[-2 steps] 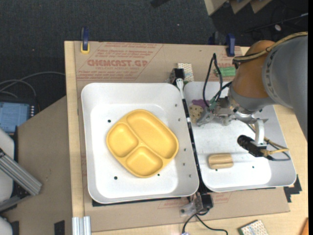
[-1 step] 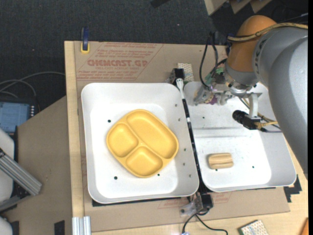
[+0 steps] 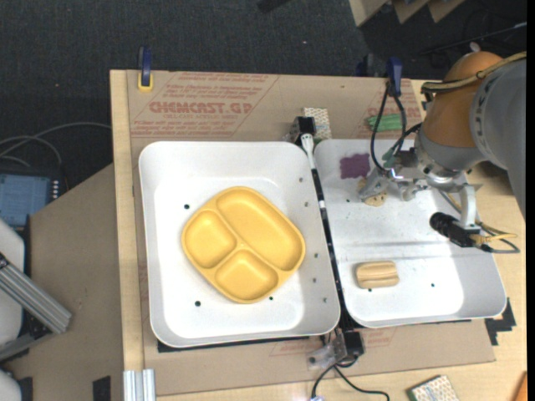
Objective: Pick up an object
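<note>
The grey arm (image 3: 485, 111) reaches in from the right, its orange band (image 3: 451, 98) at the far right, and bends down over the far left part of the right bin (image 3: 472, 303); the wrist hangs low there, and whether the jaws are open or closed cannot be told; a small tan lump (image 3: 373, 192) sits just at their near-left side, contact unclear; a purple piece (image 3: 354, 165) lies near them in the bin's far left corner; a tan rounded block (image 3: 376, 274) lies flat in the near part of the same bin, well apart from the jaws, its long axis running left to right; the left bin (image 3: 167, 190) holds a yellow three-compartment plate (image 3: 242, 242), set askew; the brown sheet (image 3: 201, 107) on the surface (image 3: 124, 224) beyond the bins reads "CHEMCAST GP" in red, the smaller line beneath too fine to read.
</note>
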You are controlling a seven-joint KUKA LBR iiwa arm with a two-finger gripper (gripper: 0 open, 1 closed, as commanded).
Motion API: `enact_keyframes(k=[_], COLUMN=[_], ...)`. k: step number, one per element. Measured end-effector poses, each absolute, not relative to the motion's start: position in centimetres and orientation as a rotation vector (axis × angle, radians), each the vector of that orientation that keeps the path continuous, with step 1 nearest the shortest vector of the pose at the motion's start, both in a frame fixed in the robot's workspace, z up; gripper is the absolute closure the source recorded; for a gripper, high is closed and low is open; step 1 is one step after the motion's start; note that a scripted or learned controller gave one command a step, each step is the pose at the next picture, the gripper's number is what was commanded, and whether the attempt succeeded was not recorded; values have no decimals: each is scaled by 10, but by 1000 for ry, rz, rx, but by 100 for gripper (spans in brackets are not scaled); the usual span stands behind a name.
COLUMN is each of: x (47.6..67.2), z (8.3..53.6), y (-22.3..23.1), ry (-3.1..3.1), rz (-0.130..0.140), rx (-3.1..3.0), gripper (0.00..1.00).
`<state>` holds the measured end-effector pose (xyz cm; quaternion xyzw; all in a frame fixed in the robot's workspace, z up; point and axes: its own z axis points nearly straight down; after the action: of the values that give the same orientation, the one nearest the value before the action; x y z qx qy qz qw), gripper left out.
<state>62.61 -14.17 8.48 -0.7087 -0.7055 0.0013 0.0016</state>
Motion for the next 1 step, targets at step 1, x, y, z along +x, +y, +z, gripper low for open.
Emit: enact_keyframes(k=[1], x=[669], z=[85], y=[-110], ry=[-2229], rz=[-5], rx=[-2220], gripper=[0])
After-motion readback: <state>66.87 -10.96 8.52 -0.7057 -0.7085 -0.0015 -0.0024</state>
